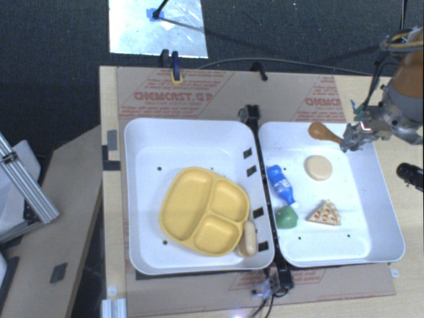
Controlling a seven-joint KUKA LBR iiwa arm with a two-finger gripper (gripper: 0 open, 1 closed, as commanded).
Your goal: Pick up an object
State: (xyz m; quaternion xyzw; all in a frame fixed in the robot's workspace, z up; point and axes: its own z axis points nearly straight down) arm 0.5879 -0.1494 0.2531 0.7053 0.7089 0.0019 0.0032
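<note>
My gripper hangs over the back right corner of the right bin, its tip just right of a brown drumstick-like piece that lies by the bin's far wall. Nothing shows between the fingers. In the same bin lie a round cream biscuit, a blue bottle, a green lump and a pizza slice. The left bin holds a yellow divided tray and a tan bread-like piece at the tray's right corner.
A black divider with clips runs between the two bins. The grey arm enters from the right above the right bin's far corner. A shiny metal sheet lies behind the bench. An aluminium rail stands at the left.
</note>
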